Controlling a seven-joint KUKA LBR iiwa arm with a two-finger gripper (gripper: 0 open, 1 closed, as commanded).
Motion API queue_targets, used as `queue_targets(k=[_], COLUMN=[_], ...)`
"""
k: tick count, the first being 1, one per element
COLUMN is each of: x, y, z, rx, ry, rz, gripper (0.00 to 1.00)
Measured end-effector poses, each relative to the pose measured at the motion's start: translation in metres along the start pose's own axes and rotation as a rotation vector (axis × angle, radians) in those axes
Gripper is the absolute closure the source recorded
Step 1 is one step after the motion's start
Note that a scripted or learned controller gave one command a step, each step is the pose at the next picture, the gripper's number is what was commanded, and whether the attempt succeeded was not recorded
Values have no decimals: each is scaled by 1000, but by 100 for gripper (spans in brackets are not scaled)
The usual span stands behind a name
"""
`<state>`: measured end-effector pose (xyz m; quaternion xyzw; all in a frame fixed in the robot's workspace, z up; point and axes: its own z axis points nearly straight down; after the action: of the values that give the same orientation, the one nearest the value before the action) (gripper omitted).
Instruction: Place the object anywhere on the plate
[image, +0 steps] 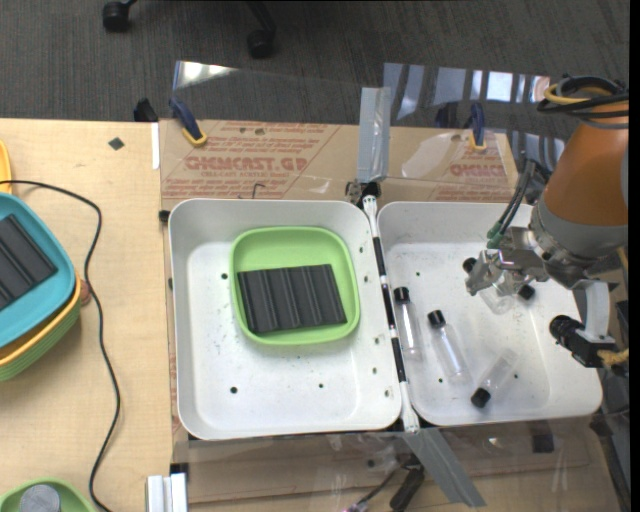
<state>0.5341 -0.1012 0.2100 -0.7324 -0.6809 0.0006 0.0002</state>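
Note:
A green square plate (292, 243) lies in the left white bin (200, 390), with a dark ridged pad (295, 298) on it. In the right white bin (560, 400) lie three clear vials with black caps: one (404, 322) along the left wall, one (448, 348) near the middle, and one (492, 381) toward the front. My gripper (492, 277) hangs over the upper right part of the right bin, above and to the right of the vials. Something pale and glassy shows at its tip, too unclear to name.
Brown cardboard (260, 160) with clamps stands behind the bins. A stack of teal and yellow plates (35, 290) sits at the far left on the wooden bench, with a black cable (100, 330) running past it. The grey and orange arm (595, 190) covers the right bin's far right corner.

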Motion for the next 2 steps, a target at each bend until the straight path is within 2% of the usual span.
queue_targets(k=[1,2], x=[0,-20], y=[0,-10], z=[0,-61], rx=[0,1], ry=[0,-2], rz=[0,255], gripper=[0,0])
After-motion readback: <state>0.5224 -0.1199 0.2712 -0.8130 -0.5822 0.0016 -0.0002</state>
